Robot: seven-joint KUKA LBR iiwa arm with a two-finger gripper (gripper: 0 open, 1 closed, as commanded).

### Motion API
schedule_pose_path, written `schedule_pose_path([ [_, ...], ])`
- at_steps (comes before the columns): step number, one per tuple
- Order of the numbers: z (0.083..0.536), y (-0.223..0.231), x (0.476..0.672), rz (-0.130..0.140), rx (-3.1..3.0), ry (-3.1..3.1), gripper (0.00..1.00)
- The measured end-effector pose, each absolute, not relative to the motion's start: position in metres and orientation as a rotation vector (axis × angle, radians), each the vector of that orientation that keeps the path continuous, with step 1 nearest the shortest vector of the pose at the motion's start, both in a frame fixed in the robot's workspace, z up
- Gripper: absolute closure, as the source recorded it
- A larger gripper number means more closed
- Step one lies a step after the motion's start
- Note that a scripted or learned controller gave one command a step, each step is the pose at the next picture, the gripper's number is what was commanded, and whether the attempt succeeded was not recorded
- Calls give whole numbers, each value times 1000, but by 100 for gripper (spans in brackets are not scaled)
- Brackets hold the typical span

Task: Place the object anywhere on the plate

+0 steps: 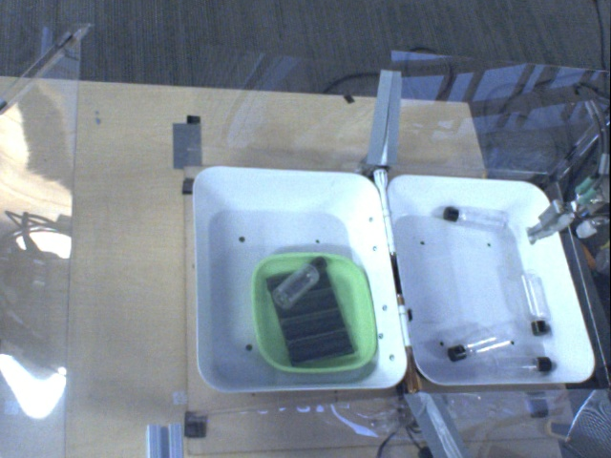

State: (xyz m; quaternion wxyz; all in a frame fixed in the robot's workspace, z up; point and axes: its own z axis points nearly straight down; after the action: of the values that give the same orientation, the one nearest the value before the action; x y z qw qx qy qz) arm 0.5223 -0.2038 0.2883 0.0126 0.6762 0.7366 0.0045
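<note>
bench (115, 256): pale wood-look top, matt
left bin (215, 284): smooth white plastic, slight sheen
right bin (563, 346): the same white plastic
plate (360, 294): green plastic, smooth
block (320, 330): dark, ribbed, matt, on the plate
vials (474, 218): clear plastic or glass, black caps

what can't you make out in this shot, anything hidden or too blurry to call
- Hand: at the camera view's right edge, too small and blurred to tell open from shut.
- Clear tube on the dark block in the green plate: see-through, its contents unreadable.
- Clear tubes in the right bin: outlines fade into the white; exact count uncertain.
- Arm: cut off by the right edge.
</note>
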Motion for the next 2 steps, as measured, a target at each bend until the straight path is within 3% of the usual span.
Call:
schedule_pose_path([
  [1,284,-205,572,5,2105,2319,0],
  [2,296,-204,575,11,2089,2321,100],
])
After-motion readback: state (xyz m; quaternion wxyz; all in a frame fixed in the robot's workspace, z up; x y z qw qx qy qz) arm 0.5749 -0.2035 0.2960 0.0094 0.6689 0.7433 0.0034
